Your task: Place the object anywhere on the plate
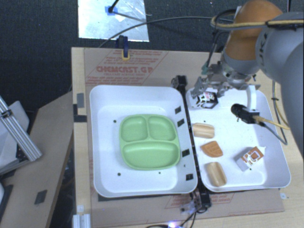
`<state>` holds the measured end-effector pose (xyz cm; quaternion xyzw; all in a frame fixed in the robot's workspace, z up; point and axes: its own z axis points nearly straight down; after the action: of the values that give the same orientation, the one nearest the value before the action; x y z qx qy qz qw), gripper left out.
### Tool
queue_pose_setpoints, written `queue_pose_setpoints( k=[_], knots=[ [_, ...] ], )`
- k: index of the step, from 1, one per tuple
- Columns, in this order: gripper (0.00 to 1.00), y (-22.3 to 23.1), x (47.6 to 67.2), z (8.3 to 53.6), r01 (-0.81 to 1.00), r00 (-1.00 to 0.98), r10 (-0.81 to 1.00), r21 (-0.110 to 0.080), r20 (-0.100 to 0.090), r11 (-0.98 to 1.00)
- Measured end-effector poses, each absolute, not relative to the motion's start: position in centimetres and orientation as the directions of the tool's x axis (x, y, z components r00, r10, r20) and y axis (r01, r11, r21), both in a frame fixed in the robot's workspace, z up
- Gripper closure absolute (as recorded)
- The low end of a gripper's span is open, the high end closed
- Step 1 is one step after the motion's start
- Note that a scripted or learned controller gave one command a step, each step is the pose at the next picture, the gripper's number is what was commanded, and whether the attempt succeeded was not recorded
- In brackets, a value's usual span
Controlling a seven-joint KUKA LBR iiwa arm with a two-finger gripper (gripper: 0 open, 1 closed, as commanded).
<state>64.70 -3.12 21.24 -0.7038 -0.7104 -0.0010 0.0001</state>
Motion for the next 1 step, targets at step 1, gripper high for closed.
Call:
queue_pose_setpoints(
  k=[1],
  knots=[
    [1.0, 1.87, 64.34, 22.28, 1.0, -0.01, 1.0, 0.002, 0.002, 0.01]
  ],
)
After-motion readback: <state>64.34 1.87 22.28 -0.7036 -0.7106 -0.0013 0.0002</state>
